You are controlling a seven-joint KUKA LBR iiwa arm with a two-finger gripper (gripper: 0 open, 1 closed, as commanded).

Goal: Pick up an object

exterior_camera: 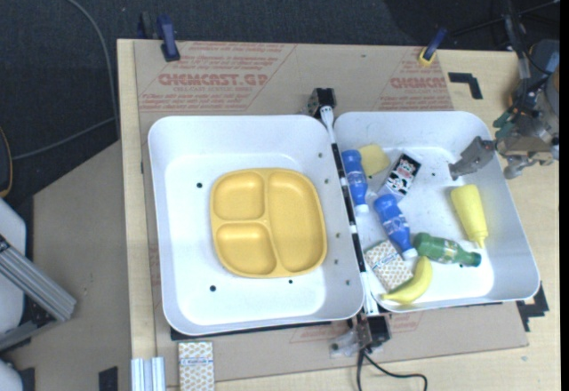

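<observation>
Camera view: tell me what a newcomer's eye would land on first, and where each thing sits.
The yellow divided tray stands out first, lying alone in the middle of the left bin. Next comes the clutter in the right bin: two blue bottles along its left wall, a yellow bottle on its right side, and a green bottle with a banana near the front edge. The tool hangs over that bin's far right corner.

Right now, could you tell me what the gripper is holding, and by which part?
Nothing: the gripper hangs over the right bin, no object between its fingers.
</observation>
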